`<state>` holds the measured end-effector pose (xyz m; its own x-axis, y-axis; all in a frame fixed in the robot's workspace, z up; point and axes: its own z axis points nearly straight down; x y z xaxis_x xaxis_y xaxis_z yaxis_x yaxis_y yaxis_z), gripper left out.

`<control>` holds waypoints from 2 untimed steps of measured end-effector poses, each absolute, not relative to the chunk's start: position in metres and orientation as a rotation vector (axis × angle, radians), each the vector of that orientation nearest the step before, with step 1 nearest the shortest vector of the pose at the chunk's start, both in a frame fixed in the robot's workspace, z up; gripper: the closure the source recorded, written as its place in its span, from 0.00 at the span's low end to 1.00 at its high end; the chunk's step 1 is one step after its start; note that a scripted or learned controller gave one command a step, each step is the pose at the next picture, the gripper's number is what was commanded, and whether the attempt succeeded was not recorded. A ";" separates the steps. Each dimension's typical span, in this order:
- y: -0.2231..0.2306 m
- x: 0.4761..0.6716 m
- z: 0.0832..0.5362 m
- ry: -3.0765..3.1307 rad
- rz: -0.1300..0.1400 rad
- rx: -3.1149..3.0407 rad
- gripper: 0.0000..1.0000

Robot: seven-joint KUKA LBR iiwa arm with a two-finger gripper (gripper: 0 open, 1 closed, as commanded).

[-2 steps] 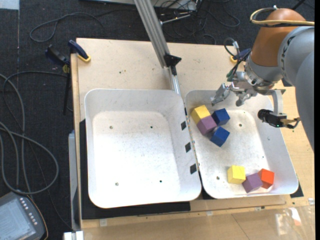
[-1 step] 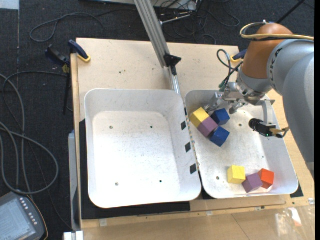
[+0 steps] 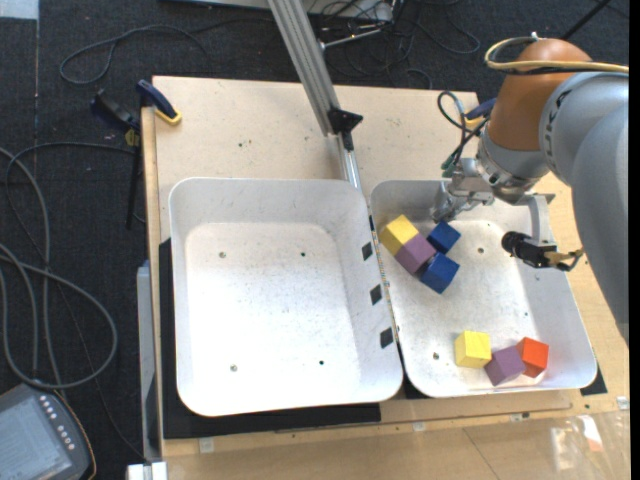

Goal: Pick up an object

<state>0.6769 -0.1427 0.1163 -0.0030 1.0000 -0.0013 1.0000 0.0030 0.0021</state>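
Blue block (image 3: pixel 444 237) beneath claw (image 3: pixel 447 206), right bin (image 3: pixel 560 308)

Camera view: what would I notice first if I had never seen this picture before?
Probably the big grey arm with its orange band, reaching in from the right so that its gripper sits over the far end of the right bin. Next, the bright blocks in that bin: a yellow block, a purple block and two blue blocks huddled near the gripper, and a yellow, a purple and an orange block at the near edge.
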 end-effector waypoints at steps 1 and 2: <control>-0.134 0.679 0.177 2.220 0.008 2.213 1.00; -0.135 0.672 0.226 2.217 0.006 2.217 1.00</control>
<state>0.6719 -0.1346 0.2260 -0.0003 1.0000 -0.0017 1.0000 0.0003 0.0075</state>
